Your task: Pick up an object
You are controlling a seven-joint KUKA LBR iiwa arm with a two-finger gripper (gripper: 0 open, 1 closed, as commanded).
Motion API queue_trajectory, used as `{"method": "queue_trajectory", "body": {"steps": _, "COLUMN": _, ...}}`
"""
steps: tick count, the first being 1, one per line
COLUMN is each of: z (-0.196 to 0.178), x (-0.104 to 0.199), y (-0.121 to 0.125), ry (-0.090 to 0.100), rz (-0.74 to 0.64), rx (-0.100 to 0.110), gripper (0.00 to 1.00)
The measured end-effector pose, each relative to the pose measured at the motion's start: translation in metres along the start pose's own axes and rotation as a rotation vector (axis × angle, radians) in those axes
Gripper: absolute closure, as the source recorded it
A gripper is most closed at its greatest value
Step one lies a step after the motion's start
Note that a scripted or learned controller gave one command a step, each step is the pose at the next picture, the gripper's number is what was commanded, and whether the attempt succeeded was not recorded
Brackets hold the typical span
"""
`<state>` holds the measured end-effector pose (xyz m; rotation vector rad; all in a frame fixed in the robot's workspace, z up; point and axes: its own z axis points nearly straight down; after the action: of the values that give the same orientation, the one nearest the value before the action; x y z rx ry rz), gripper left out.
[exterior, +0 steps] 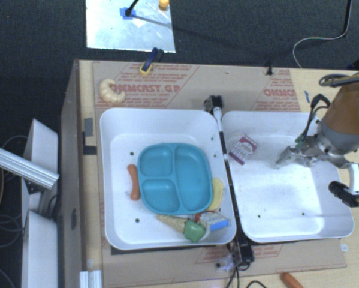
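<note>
Grey arm bent low from right | pincer over right bin

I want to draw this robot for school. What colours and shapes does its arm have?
The arm is a fat, rounded tube, grey with a wide orange band near the wrist. At its end sits a pale metal gripper with thin pointed fingers. A dark cable loops beside the orange part.

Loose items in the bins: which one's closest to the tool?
The small maroon-and-white packet, lying alone in the right bin with the tool. The sausage, ice-cream cone and others sit in the left bin.
</note>
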<state>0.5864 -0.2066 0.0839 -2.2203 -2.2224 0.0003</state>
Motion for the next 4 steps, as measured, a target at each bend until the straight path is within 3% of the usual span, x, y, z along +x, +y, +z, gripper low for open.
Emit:
{"method": "queue_trajectory", "body": {"steps": 1, "z": -0.094, "x": 0.000, "y": 0.060, "ry": -0.003, "rz": -0.004, "rx": -0.008, "gripper": 0.00}}
{"method": "queue_trajectory", "body": {"steps": 2, "z": -0.047, "x": 0.085, "y": -0.001, "ry": 0.002, "rz": -0.004, "rx": 0.001, "gripper": 0.00}}
{"method": "queue_trajectory", "body": {"steps": 3, "z": -0.012, "x": 0.121, "y": 0.058, "ry": 0.001, "rz": -0.003, "rx": -0.008, "gripper": 0.00}}
{"method": "queue_trajectory", "body": {"steps": 4, "z": -0.008, "x": 0.100, "y": 0.066, "ry": 0.003, "rz": -0.003, "rx": -0.015, "gripper": 0.00}}
